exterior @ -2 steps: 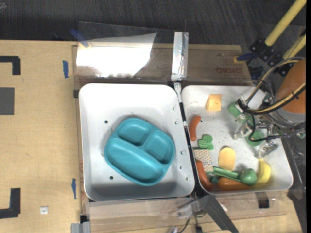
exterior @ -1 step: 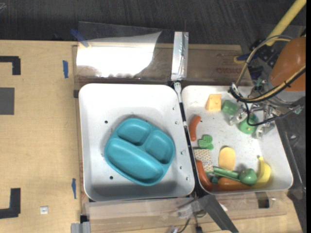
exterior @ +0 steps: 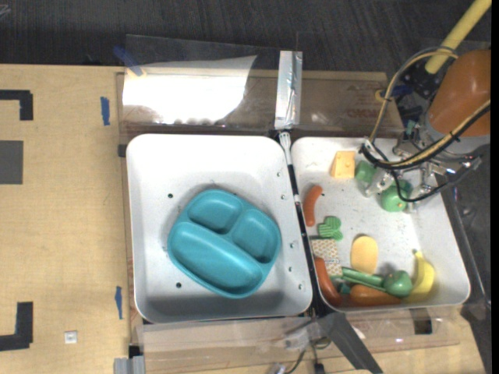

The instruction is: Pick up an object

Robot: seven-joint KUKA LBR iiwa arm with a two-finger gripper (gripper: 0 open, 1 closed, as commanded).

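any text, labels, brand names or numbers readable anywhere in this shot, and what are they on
Nothing here can be read for certain.
Brown board behind the right bin: faint printed lettering, too blurred to read.
Small white tag on the cardboard surface: too small to tell whether it carries a mark.
Teal divided plate, toy food and both bins: no lettering visible.

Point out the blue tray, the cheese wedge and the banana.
Blue tray point(exterior: 224, 242), camera view, on the divider between its compartments.
Cheese wedge point(exterior: 342, 165), camera view, on its top face.
Banana point(exterior: 423, 275), camera view, on its curved middle.
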